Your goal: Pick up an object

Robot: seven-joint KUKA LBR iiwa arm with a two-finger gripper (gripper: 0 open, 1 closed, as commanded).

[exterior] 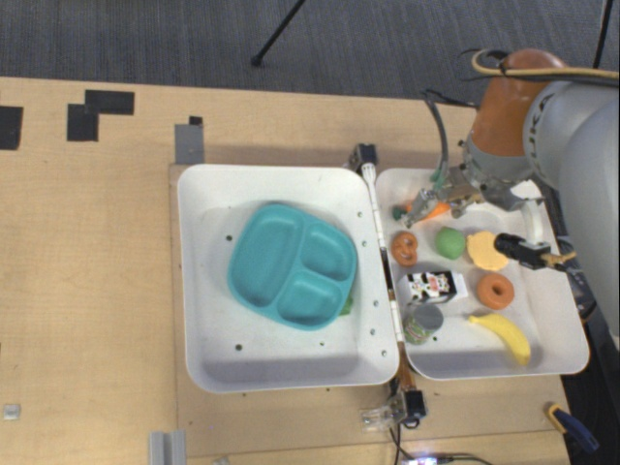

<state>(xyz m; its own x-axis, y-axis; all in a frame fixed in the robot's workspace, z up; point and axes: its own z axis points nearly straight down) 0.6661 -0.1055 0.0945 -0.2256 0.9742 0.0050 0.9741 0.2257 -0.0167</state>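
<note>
Bearing two white bins (194, 289), a tan bench (87, 289).

A teal sectioned plastic plate (293, 264) lies in the glossy white left bin (208, 356). The white right bin (557, 332) carries a yellow curved banana (504, 335), a round orange-brown doughnut (495, 291), a green ball-shaped fruit (449, 243), a pale yellow lumpy piece (483, 250), a brown-orange round piece (403, 248), a small orange carrot shape (433, 211), a black-and-white patterned box (430, 285) and a grey-green tin (421, 322). The counter (87, 289) is light tan wood with black square marks. The arm (557, 134) is grey with an orange band.
</note>
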